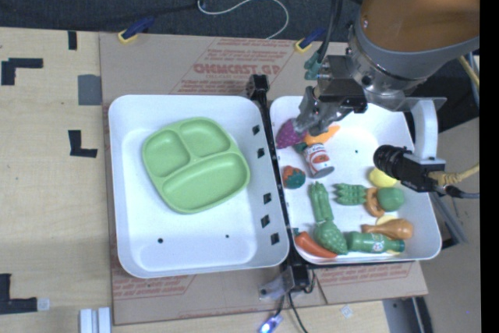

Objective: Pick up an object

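Fingers hang over the purple toy (right bin); can't tell their opening

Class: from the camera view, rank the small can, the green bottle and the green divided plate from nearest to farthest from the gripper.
1. Small can, just below the gripper, right bin.
2. Green divided plate, left bin.
3. Green bottle, right bin's near edge.
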Motion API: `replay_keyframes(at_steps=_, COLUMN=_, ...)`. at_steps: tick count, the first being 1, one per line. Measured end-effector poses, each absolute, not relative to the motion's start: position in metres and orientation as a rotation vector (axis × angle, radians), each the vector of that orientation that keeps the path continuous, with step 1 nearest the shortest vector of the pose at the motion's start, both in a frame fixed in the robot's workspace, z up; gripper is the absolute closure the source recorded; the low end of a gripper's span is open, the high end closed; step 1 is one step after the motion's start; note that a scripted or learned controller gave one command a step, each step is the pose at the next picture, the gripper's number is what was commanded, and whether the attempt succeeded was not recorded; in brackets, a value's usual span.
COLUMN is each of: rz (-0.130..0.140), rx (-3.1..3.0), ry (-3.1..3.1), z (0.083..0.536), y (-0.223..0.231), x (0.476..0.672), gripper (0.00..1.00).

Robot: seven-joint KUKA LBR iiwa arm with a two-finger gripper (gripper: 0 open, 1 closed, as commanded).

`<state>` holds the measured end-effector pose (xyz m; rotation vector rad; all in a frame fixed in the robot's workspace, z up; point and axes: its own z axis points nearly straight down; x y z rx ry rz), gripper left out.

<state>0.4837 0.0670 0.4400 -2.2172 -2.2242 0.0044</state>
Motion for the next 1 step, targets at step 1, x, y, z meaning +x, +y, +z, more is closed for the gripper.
replay_keyframes(at_steps=1, rz=0.006, rx=-2.215, ry=-2.226, z=0.4496, y=0.0676, x=0.4839, gripper=1.0)
